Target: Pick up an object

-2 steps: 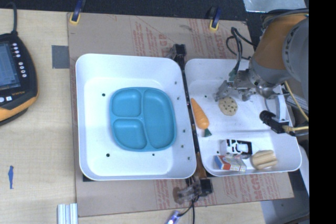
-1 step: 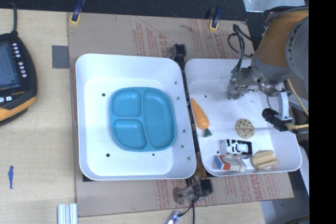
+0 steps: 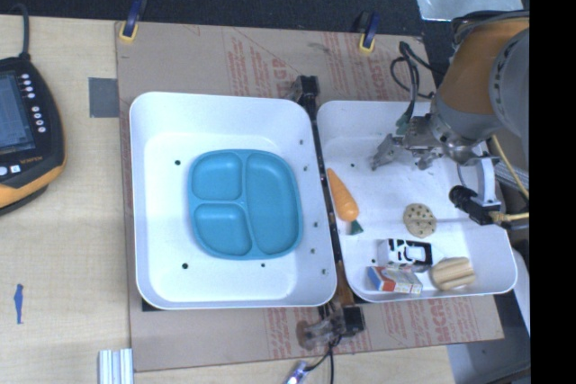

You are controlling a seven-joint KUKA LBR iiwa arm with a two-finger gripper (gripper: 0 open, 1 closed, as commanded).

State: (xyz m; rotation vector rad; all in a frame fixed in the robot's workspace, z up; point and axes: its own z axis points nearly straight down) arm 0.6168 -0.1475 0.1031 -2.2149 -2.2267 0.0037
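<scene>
Several objects are lying untouched at the frame's lower right; the gripper (image 3: 403, 152) is hovering above them, fingers spread and empty, needing to descend onto the cookie (image 3: 418, 218).

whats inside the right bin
In the right bin lie a carrot, a cookie, a small box, a black-and-white item and a bread roll. The arm covers its upper right corner.
</scene>
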